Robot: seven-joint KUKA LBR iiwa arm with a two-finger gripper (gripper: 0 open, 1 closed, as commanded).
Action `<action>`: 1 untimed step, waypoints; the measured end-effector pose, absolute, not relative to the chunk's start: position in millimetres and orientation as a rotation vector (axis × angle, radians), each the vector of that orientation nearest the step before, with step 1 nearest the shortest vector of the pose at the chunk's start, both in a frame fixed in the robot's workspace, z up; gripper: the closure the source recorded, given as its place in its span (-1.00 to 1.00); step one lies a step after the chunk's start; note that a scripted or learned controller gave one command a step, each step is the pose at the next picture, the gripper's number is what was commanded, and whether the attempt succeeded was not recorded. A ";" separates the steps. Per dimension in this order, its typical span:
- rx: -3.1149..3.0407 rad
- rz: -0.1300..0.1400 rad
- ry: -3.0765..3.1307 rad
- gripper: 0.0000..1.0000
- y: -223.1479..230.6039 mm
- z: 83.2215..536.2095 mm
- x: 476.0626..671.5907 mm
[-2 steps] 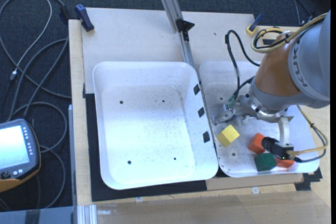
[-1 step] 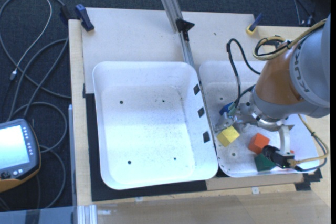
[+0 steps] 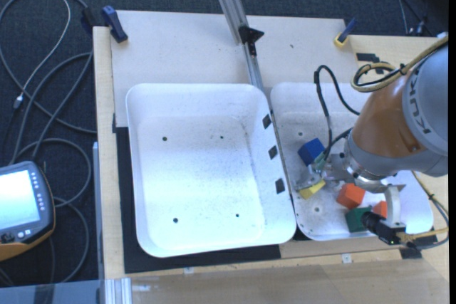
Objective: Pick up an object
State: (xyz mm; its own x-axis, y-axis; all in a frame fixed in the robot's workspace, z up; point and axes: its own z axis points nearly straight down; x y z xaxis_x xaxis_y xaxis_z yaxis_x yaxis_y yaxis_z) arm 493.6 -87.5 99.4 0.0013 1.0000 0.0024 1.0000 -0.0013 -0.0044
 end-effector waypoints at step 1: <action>-2.219 -0.003 -2.222 1.00 -86.5 109.8 495.6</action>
State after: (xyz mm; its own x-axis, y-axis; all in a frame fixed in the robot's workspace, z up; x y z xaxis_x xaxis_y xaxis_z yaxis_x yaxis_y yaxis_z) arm 495.6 -86.5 109.8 -0.0010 1.0000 0.0023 1.0000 0.0010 0.0002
